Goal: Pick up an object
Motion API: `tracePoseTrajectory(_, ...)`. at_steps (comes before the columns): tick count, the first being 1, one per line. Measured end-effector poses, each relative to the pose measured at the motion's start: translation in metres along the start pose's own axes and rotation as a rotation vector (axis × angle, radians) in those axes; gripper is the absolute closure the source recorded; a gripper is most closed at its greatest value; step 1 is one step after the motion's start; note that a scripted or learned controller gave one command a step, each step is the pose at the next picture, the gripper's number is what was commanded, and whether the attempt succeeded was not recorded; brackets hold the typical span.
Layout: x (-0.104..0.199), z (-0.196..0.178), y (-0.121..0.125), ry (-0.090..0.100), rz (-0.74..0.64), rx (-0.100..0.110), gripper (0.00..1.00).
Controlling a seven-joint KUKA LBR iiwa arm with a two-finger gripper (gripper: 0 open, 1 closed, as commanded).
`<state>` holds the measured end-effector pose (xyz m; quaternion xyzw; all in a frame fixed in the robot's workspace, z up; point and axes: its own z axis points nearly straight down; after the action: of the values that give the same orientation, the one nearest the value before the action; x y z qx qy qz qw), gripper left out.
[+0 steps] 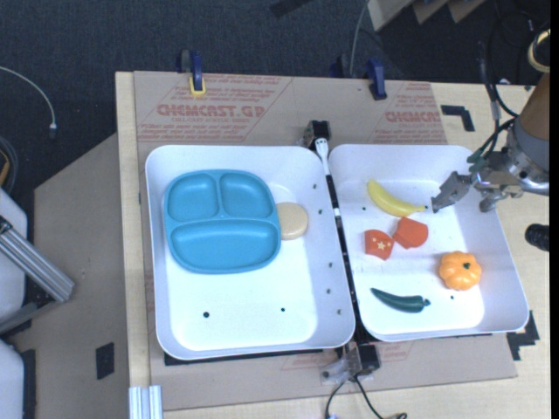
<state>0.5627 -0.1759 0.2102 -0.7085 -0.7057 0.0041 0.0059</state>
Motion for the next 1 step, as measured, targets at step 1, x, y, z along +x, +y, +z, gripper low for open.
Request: tracePoseTrajectory(1, 0.0006, -0.0083, 0.0029, -0.003, -0.004, -0.015, 0.0)
